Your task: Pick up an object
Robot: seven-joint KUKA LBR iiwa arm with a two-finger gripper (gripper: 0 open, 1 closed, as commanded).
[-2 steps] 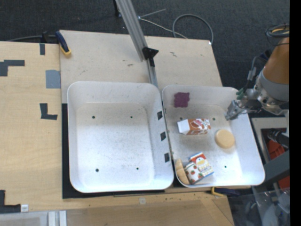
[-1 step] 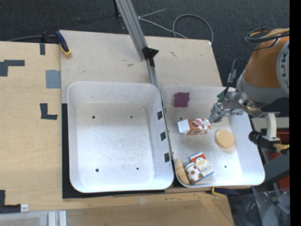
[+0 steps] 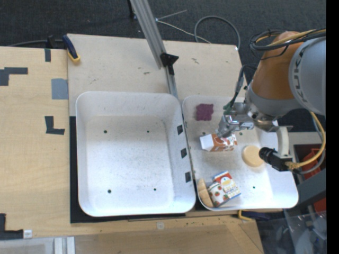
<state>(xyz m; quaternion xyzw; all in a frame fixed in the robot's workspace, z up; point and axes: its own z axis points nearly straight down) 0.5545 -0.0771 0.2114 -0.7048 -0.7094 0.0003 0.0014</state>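
The gripper [image 3: 229,131] stood directly over a small orange-and-white carton [image 3: 218,143] in the right bin [image 3: 275,194]; whether it gripped the carton could not be told.

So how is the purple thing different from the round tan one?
The purple piece is dark, roughly square and lies at the right bin's far end; the tan disc is pale, round and sits mid-bin, nearer the arm. Both are small and lie apart from the gripper.

Wooden bench [image 3: 32,157], seemingly dark carpet [image 3: 222,4]
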